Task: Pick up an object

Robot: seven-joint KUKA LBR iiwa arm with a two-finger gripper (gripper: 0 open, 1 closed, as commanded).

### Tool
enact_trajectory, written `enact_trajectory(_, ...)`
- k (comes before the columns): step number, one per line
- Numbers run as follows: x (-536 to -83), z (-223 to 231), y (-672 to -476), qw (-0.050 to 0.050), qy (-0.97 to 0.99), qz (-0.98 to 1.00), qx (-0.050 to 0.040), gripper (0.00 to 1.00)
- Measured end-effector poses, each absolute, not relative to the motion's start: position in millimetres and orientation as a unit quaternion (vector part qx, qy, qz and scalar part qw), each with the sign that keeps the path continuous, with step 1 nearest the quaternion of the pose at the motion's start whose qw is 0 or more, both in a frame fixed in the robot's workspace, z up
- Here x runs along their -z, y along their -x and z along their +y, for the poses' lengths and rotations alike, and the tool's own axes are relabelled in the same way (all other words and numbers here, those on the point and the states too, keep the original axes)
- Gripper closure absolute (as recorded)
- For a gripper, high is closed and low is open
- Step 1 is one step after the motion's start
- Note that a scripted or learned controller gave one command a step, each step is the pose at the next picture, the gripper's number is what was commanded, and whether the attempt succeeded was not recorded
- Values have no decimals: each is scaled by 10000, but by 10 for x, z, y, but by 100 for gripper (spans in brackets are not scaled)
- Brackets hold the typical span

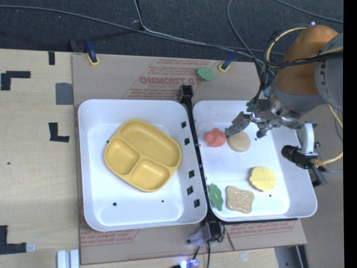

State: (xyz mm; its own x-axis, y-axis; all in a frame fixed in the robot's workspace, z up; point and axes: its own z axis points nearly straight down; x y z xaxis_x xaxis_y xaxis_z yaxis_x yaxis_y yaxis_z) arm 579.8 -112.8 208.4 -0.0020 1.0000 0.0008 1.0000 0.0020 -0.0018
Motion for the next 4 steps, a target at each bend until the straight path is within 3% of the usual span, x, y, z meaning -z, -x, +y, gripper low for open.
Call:
enact_trajectory(2,-899,-1120,-5783,29,7068,-7074,-28,0)
enact_trajectory(3,-1026,-1107,-5800,12,7060,-7082,-6,100)
enact_trajectory(4,-1644,-1102,-5760,-16,7064,-7078,16,100)
